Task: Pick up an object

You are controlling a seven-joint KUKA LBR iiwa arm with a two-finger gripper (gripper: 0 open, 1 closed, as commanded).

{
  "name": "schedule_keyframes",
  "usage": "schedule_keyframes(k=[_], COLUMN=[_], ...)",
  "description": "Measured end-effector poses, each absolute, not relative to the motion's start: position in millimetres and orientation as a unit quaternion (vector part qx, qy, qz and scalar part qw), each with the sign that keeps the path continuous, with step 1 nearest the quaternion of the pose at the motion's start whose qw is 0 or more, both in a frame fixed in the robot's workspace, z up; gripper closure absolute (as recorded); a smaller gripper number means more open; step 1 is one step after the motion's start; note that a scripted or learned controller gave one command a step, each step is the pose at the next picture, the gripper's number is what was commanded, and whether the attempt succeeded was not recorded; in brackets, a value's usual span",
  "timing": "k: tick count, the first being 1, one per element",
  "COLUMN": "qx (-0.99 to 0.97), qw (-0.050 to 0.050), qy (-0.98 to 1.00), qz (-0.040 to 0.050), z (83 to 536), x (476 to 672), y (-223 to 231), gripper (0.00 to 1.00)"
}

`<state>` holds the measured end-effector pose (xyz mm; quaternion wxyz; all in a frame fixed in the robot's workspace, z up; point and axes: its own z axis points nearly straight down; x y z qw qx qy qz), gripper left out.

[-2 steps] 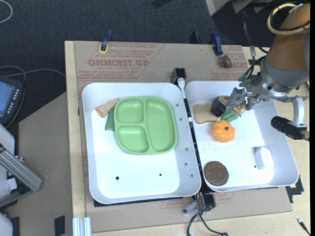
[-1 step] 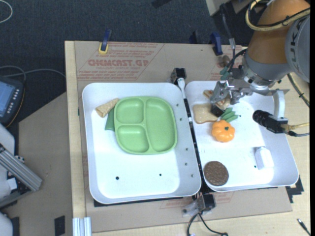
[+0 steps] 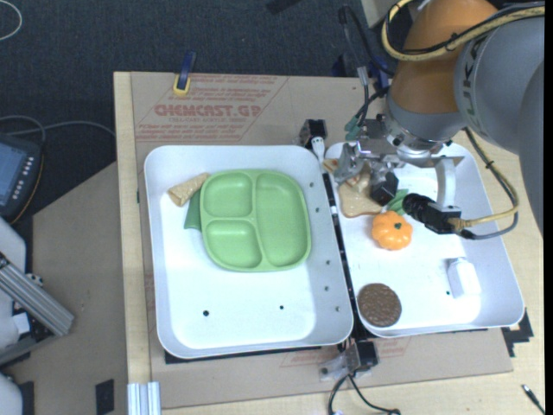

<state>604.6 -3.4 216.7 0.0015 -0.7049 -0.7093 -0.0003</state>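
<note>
Bins: two, shallow and white, side by side on the bench; left bin (image 3: 173, 309), right bin (image 3: 497, 296).
Green tray: one, three compartments (image 3: 256, 220), lying flat in the upper half of the left bin.
Tan wedge: one (image 3: 186, 189), at the tray's upper-left corner, touching its edge.
Orange pumpkin toy: one (image 3: 392, 232), green stem up, in the middle of the right bin, just below the wrist hardware.
Toast-like slice: one (image 3: 354, 201), flat in the right bin's upper-left part, partly under the gripper.
Brown round disc: one (image 3: 379, 304), near the right bin's lower-left corner, well apart from the pumpkin.
White oblong piece: one (image 3: 461, 276), toward the right bin's right wall.
Arm: one, grey with orange band (image 3: 441, 24), reaching in from the right.
Gripper: one (image 3: 361, 164), low over the right bin's upper-left corner above the slice; clenched or released, cannot tell.
Surface: tan board (image 3: 216, 102) with red lettering beneath both bins, one yellow-and-blue clamp (image 3: 183, 78) on its far edge.
Room: dark carpet (image 3: 130, 15) beyond the board, cables trailing.
</note>
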Motion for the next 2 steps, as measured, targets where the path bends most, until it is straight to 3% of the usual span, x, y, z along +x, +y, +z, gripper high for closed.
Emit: schedule_keyframes(k=[1, 2], qx=[-0.705, -0.706], qw=[0.001, 0.001], qy=[-0.709, -0.708], qz=[-0.0008, 0.0009], z=[230, 216], x=[593.0, 601.1], y=[48, 60], gripper=[1.0, 1.0])
